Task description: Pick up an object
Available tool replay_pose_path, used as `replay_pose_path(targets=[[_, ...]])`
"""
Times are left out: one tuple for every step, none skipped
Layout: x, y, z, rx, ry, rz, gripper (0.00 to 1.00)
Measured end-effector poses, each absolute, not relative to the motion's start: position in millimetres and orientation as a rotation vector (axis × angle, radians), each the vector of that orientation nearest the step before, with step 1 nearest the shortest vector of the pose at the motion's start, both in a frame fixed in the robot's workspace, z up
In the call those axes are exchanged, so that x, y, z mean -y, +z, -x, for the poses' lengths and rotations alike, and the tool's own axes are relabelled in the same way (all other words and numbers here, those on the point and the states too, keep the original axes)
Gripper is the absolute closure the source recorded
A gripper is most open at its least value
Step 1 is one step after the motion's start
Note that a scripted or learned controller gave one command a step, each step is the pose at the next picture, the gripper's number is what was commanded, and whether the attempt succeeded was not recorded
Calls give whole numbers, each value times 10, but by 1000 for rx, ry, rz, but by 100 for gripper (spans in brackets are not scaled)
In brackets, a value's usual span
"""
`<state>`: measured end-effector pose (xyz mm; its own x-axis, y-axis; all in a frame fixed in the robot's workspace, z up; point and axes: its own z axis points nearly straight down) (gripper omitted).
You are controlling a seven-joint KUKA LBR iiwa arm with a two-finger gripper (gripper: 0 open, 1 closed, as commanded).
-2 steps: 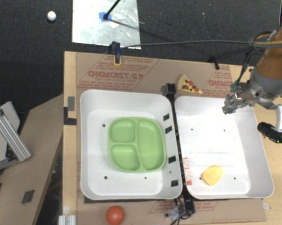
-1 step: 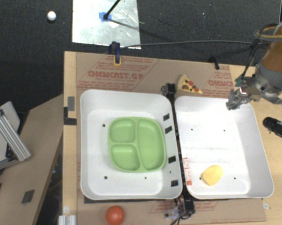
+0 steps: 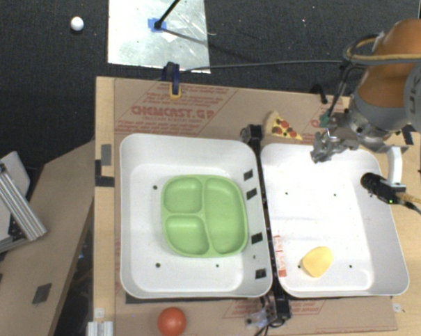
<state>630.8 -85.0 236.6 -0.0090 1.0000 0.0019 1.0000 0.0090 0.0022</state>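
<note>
Nearest us, an orange ball (image 3: 171,321) sits on the bench just outside the left bin (image 3: 137,167), which holds a green tray (image 3: 204,216) with three compartments. We take the yellow object (image 3: 316,261) as the likeliest pick: it lies alone in the right bin (image 3: 334,204), toward the near edge, with bare floor all around it. Our gripper (image 3: 325,146) hovers over that bin's far rim, well apart from the yellow object, and nothing is between its fingers; whether they are spread or pressed together we cannot tell from this angle. A pizza-slice toy (image 3: 283,126) lies outside the bins, just beyond the far rim. To do this step well, we should travel toward the near side of the bin, centre above the yellow object before descending, and come straight down. It looks rounded and smooth, so we judge an off-centre squeeze could pop it sideways; closing across its narrower width seems safest
</note>
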Motion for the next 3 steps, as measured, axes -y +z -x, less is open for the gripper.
replay_pose_path(targets=[[314, 2249, -6341, -2232, 4, -2211, 100], [-191, 2321, -6335, -2233, 5, -2211, 100], [-767, 2409, -6416, -2233, 7, -2209, 100]])
